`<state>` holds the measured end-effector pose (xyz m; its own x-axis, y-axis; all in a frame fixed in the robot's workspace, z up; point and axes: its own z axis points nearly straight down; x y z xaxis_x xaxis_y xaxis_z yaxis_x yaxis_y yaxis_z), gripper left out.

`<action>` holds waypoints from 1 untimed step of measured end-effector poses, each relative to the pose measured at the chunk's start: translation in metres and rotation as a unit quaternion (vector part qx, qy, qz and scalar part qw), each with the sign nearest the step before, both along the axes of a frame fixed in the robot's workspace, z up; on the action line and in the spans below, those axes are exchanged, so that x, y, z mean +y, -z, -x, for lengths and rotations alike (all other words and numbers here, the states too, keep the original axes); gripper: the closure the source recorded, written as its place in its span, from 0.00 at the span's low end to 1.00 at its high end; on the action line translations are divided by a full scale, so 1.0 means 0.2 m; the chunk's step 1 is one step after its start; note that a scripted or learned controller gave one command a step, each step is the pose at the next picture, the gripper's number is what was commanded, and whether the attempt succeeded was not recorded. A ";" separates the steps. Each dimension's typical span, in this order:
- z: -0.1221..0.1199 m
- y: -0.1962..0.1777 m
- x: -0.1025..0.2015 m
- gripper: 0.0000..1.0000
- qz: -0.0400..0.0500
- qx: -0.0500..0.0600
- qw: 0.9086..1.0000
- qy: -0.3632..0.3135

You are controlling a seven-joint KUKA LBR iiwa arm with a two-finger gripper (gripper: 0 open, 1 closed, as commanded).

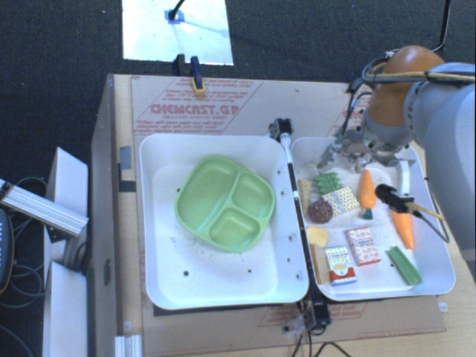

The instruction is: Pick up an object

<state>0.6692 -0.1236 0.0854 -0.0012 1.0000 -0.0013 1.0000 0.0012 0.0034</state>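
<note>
My gripper (333,156) hangs over the back part of the right bin (439,274), under the grey arm with its orange band (405,65). Just in front of it lies a green pea-pod toy (326,182). Beside that are a patterned square cracker (343,199) and an orange carrot (367,187). A brown round piece (320,211) and a yellow chip (317,236) lie further forward. Nothing shows between the gripper and these toys.
The right bin also holds a second carrot (404,230), a red box (362,245), a red-and-white box (340,265), a green stick (404,265) and a white piece (404,175). A green divided plate (225,203) lies in the left bin (160,274).
</note>
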 end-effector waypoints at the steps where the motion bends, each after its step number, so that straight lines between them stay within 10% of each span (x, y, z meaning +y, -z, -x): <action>1: 0.00 0.00 -0.04 0.00 0.000 0.000 1.000 0.000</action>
<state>0.6694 -0.1319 0.0856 -0.0008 1.0000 -0.0014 1.0000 0.0008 0.0042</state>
